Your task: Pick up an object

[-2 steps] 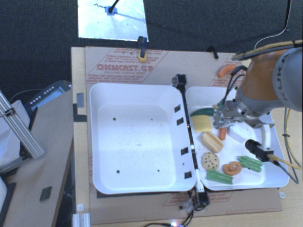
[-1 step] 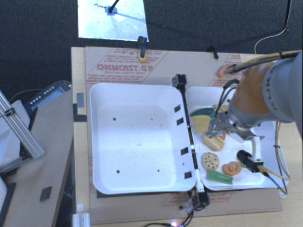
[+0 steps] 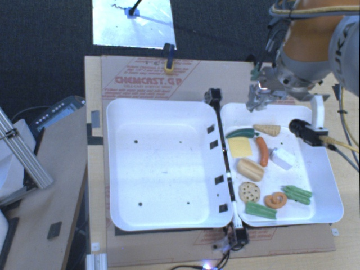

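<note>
Corn cob point(image 3: 268, 130), the toy piece nearest your gripper point(image 3: 260, 101) at the back of the right bin point(image 3: 326, 190), looks light, rigid and slick, so pinch across its middle; finger spread I cannot tell.

— Where do we log the arm point(image 3: 318, 32)?
— We see it entering from the right, orange band above the wrist, bent down over the far edge of the right bin point(image 3: 332, 201).
— And the gripper point(image 3: 257, 103)?
— We place it pointing down, just above that bin's back rim near its far-left corner. We cannot make out how its tips stand.
</note>
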Robot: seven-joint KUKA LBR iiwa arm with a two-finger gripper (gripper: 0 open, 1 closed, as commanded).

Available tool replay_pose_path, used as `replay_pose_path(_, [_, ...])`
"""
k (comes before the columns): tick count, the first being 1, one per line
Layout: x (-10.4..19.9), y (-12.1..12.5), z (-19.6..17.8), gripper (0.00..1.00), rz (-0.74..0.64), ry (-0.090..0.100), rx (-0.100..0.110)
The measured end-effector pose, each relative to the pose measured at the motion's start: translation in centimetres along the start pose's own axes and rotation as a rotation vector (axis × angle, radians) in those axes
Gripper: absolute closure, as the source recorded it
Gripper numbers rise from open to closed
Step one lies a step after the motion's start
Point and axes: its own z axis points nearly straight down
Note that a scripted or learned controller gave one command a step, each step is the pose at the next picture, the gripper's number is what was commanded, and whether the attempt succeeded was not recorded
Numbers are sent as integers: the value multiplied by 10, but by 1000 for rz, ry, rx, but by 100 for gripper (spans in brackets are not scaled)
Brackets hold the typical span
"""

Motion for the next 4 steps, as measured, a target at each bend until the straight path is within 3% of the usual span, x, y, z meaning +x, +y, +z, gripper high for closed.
replay_pose_path(1, [95,-21,-28,100,1,0,18])
replay_pose_path(2, [189,-59,-75,100,-3,4,17])
replay_pose_path(3, [254,-95,-10,100,1,-1,27])
replay_pose_path(4, [229,5,-67,100,14,0,10])
